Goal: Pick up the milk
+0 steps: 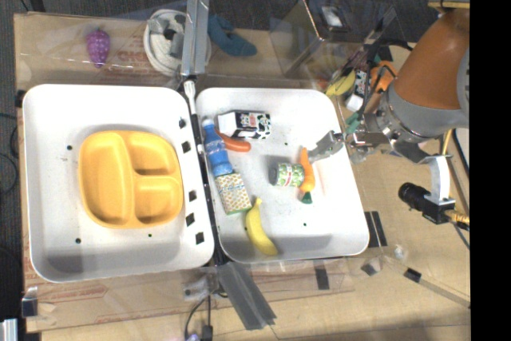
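Two shallow white bins sit side by side on the worktop (415, 299).

Left bin (48, 251) — holds a yellow divided tray (132, 176) lying flat near its middle, with bare white floor all round it.

Right bin (347, 212) — holds the loose items. The milk (246, 123), a small carton with black-and-white patches, lies near the back wall, left of centre. Just in front of it lies a red sausage-like piece (236, 144), touching or nearly touching the carton. A blue bottle (215, 148) runs along the left wall, and a speckled packet (232, 192) follows below it. A banana (259, 229) lies near the front wall. A green can (287, 174) lies on its side near the middle, with a carrot (306, 172) just beside it on the right.

The gripper (327, 144) hangs over the right part of the right bin, above the carrot and well apart from the milk. Nothing sits between its fingers; whether they are spread or closed cannot be told from this angle.

Open room — bare floor lies between the milk and the gripper along the back half of the bin, and in the front right corner. Behind the bins lie a purple object (97, 46), a white coil (168, 40) and a blue cloth (230, 40).
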`<state>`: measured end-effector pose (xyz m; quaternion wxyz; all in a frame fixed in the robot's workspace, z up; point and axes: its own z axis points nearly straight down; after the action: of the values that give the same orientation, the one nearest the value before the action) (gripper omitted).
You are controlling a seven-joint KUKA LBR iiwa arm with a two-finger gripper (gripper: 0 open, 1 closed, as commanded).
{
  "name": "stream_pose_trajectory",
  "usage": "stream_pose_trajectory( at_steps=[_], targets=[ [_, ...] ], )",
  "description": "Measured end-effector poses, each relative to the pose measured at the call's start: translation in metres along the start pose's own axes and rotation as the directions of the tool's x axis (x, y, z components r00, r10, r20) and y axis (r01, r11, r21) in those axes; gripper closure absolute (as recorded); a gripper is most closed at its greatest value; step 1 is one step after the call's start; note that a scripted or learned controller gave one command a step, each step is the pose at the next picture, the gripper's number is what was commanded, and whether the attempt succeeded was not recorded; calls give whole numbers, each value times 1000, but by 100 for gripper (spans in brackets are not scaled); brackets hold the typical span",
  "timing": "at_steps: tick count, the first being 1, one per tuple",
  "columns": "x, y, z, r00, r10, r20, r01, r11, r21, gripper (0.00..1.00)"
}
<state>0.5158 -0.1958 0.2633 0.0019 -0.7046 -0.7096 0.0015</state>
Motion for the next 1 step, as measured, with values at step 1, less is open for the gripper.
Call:
stream_pose_trajectory(
  at_steps=[1],
  targets=[
    [37,53,75,976,-220,-1,220,976,2,0]
  ],
)
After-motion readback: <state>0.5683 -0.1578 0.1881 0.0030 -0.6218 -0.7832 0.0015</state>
